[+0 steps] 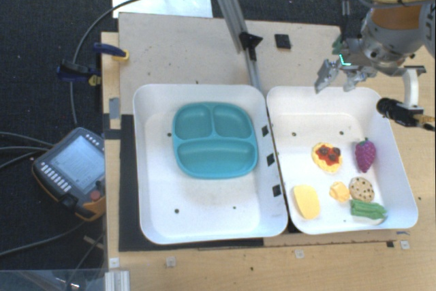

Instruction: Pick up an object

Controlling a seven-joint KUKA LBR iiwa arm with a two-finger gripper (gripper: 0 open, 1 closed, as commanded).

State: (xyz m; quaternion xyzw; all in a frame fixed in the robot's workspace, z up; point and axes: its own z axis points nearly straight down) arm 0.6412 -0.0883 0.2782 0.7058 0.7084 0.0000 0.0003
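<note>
The right bin (340, 105) holds several toy foods: a small pizza (327, 156), a purple grape bunch (365, 154), a yellow wedge (306, 202), a small orange piece (339, 191), a cookie (361, 189) and a green vegetable (368, 210). My gripper (338, 77) hangs over the bin's far rim, well above and behind the foods. Its two fingers stand apart, open, with nothing between them.
The left bin (153, 167) carries a teal divided plate (214, 140). A metal pole (231, 10) slants down to the seam between the bins. A teach pendant (71, 174) lies left of the bench, with cables around it.
</note>
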